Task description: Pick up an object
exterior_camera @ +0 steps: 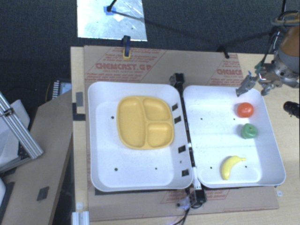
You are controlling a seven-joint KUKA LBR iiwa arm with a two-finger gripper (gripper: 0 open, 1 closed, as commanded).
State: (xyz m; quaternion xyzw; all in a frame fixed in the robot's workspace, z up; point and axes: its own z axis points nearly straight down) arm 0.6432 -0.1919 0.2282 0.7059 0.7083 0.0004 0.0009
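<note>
So the grey arm with the orange band (pixel 287 48) was reaching in from the right, and its two-finger gripper (pixel 255 87) sat over the top right corner of the right-hand shallow white bin (pixel 220 125), just above the back rim. Fingers (pixel 244 86) were spread apart with nothing between them, one pointing down-left over the bin edge and the other off to the right. Inside that right bin there were three bits of toy fruit lined up along the right side: a round orange-red plastic tomato (pixel 244 109) nearest the gripper but not touching it, a small green plastic apple (pixel 249 131) just below that, and a yellow plastic banana (pixel 231 166) further down near the front, well apart from the other two. All three were lying on the bin floor, untouched. The left-hand shallow white bin (pixel 101 168) had a yellow plastic divided plate (pixel 144 122) sitting roughly in the middle, with one big compartment on the left and two smaller ones on the right. Both bins sat side by side on a brown cardboard-looking sheet with red lettering (pixel 124 64) on the table (pixel 77 78). Behind the table there was a shiny silver foil-like square (pixel 111 14) on the dark carpet (pixel 37 22).
</note>
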